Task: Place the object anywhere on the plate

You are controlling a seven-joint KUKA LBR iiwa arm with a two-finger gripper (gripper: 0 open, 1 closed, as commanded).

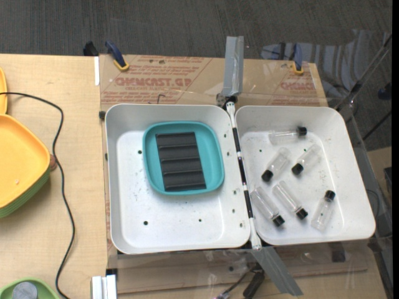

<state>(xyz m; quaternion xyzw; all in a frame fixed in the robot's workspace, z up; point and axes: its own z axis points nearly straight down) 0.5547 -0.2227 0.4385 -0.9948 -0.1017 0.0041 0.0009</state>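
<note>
we see a teal plate (184, 159) in the left bin (124, 229), carrying a ribbed black block (180, 161). six clear vials (287, 195) with black caps lie scattered in the right bin (349, 223), well apart from the plate. beside the bins, yellow dishes (19, 164) and a black cable (62, 185).

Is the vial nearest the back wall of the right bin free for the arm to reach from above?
Probably yes. That vial lies alone near the back of the right bin, apart from the other vials, with nothing over it.
</note>
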